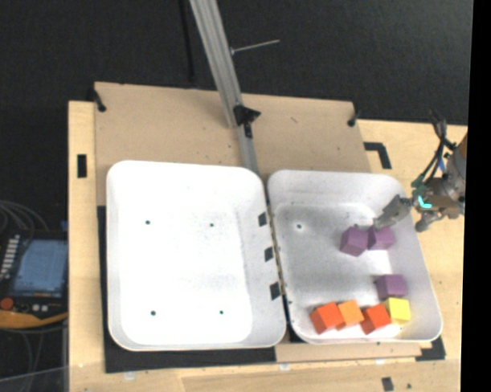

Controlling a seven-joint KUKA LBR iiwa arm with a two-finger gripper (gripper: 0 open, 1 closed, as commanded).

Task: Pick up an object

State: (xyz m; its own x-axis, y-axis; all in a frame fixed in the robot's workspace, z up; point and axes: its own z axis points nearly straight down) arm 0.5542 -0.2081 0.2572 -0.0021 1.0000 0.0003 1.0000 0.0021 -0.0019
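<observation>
My gripper (405,219) hangs over the upper right corner of the right bin (326,190), reaching in from the right edge. It is open, and nothing lies between its fingers. One grey finger (390,212) points down-left, its tip just above a light purple block (381,238). A darker purple block (355,240) touches that block on its left. Lower in the bin sit a third purple block (391,285), a yellow block (399,309), two red-orange blocks (376,318) (328,317) and an orange block (351,312).
The left bin (187,253) stands beside the right one, with small clips along the shared rim. A metal pole (226,70) slants in from the top toward the gap between the bins. A handheld control unit (34,272) lies off the bench at left.
</observation>
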